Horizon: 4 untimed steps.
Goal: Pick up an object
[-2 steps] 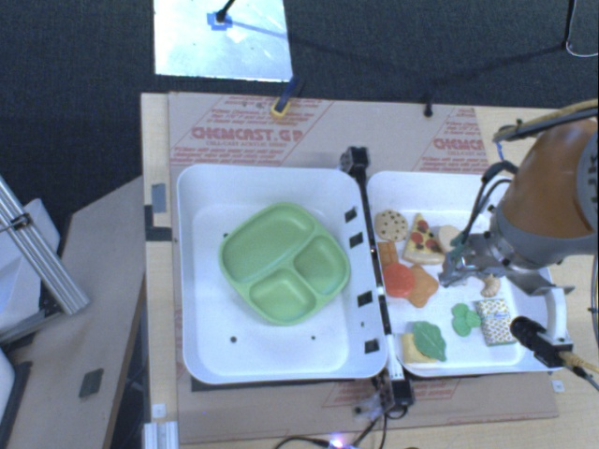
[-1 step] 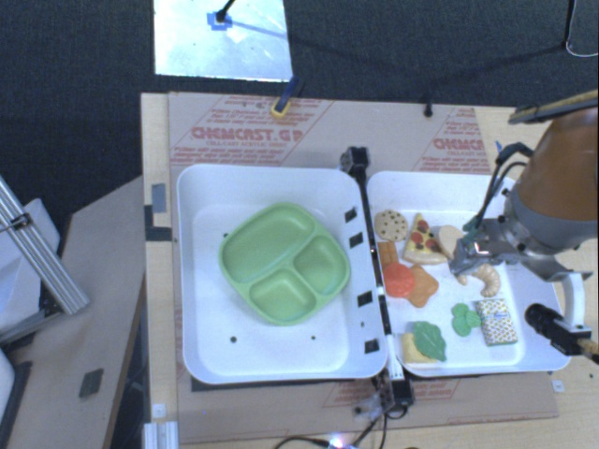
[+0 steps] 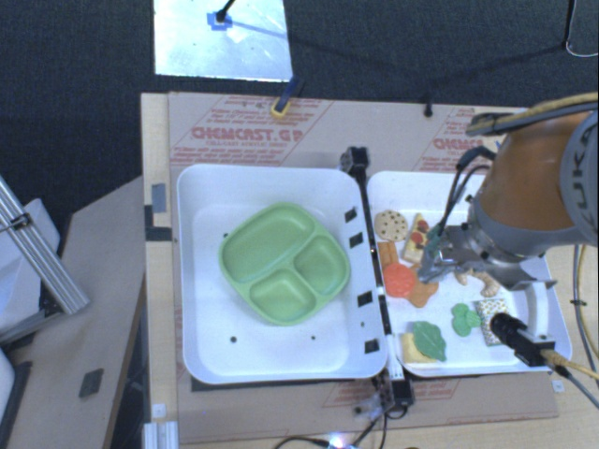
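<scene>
The right bin holds several toy foods: a chocolate-chip cookie, a red tomato-like piece, an orange piece, a green leafy piece on a yellow block, a green broccoli-like piece and a speckled cracker. My gripper hangs low over the middle of this bin, just right of the red piece and over a small multicoloured item. The arm's wrist hides the fingers.
The left bin holds a green three-compartment plate. A black divider with clips runs between the bins. The grey and orange arm covers the right bin's far right side. A black bracket sits at its front right.
</scene>
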{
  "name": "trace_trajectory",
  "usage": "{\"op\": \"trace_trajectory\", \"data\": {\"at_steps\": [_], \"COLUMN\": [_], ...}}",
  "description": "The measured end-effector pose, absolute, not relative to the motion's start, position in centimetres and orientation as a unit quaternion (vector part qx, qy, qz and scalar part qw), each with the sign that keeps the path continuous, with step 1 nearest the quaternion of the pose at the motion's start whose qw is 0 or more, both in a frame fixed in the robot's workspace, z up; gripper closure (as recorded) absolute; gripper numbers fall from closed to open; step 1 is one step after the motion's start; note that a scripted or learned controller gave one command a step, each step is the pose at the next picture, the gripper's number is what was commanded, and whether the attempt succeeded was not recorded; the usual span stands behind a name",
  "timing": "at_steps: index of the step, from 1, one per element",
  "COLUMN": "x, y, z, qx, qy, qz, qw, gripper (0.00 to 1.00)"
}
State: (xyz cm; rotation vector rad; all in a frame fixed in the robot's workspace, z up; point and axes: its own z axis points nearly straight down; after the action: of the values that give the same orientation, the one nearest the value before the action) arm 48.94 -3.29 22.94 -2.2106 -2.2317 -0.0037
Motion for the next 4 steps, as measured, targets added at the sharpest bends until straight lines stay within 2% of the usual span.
{"op": "trace_trajectory", "data": {"at_steps": [1, 2, 3, 4], "x": [49.9, 49.4, 50.5, 48.8], "y": [2.1, 3.4, 2.9, 2.5], "z": [23.5, 23.4, 22.8, 21.9], "qx": [-0.703, -0.705, -0.707, -0.707], "qy": [-0.711, -0.709, -0.708, -0.707], "qz": [-0.0015, -0.0005, -0.0004, 0.0000], "qw": [0.000, 0.000, -0.001, 0.000], "gripper": [1.00, 1.00, 1.00, 1.00]}}
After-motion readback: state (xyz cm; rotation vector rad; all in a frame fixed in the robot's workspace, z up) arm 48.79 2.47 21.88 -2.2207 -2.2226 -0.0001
